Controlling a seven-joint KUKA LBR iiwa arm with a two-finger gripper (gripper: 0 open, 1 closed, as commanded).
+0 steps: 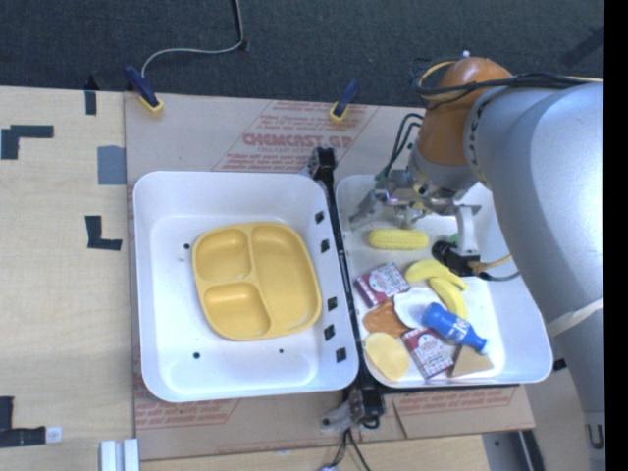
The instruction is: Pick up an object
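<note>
Two shallow white bins sit side by side on a cardboard-covered bench, seen from above at a slant. The left bin (157, 263) holds a yellow divided plate (257, 279) with three compartments, nothing on it. The right bin (525, 346) holds a jumble of small toy foods: a corn cob (397, 238) near the back, a banana (439, 280) just in front of it, a blue bottle (453, 327) lying across a white dish (417, 310), a red packet (383, 283), a second red packet (428, 352), and a round yellow piece (387, 357) at the front.

The grey arm (535, 165) reaches in from the right, its orange band above the wrist. The gripper (397, 197) hovers low over the back of the right bin, just behind the corn cob (the nearest object). Its metal parts are too small and cluttered to tell how far it stands open, and nothing can be seen in its hold.

Judging by this, the pick is not yet done: every object lies in the bin. The descent, the closing and the lift all remain.
</note>
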